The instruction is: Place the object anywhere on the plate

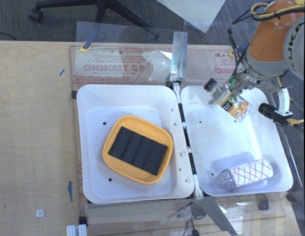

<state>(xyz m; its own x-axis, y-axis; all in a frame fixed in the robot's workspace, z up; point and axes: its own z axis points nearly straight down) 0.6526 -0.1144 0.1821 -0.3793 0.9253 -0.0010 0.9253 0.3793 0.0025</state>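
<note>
Two white bins sit side by side on your bench. Left bin point(91, 107): one yellow plate point(112, 141) bearing a dark ridged pad point(138, 150). Right bin point(270, 146): one clear bottle point(244, 174) with a red-checked label, lying on its side near the front edge. Gripper point(226, 96): over the right bin's far end, its fingers closed on a small orange-and-white object point(236, 107), well apart from your plate.
</note>
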